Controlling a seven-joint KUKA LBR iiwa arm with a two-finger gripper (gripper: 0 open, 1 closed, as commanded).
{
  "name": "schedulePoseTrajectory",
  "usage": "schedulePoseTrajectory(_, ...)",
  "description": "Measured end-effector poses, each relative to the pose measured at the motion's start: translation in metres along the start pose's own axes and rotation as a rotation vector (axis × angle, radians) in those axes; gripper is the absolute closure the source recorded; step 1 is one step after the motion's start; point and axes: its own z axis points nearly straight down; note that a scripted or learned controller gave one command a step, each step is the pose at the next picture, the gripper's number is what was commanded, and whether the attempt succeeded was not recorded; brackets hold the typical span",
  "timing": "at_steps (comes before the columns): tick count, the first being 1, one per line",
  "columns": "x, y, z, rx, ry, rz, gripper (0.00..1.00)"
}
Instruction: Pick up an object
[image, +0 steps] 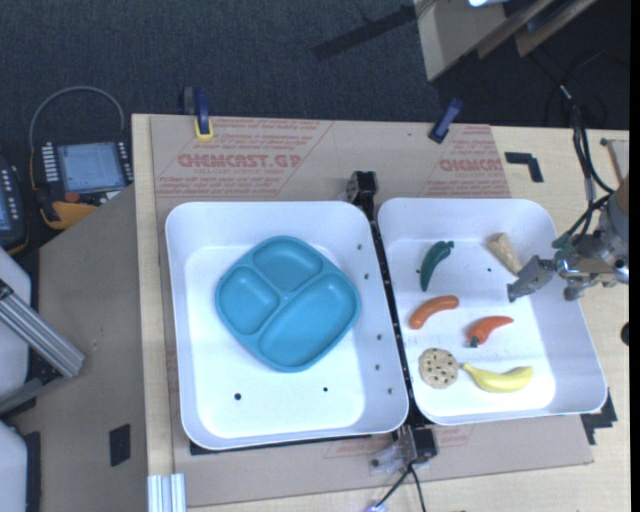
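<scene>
Brown cardboard worktop (300, 150) is carrying two shallow white plastic bins; the grey pincer (545, 275) is hovering wide open over the right bin's (570, 390) right edge.

Bench (150, 300): pale wood, with a brown cardboard sheet (330, 160) printed in red under two white bins. Left bin (190, 400) holds a blue three-compartment plate (288, 315), near centre. Blue-and-yellow clamp (200, 115) on cardboard's far edge; a blue clamp (446, 120) further right. Handheld control pendant (88, 168) with coiled cable lies off the bench, far left.
</scene>
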Motion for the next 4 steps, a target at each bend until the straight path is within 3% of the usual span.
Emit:
schedulePoseTrajectory(1, 0.001, 0.003, -0.007, -0.013, -0.003, -0.004, 0.0)
schedulePoseTrajectory(4, 0.011, 0.006, 0.14, -0.006, 0.0, -0.004, 0.0)
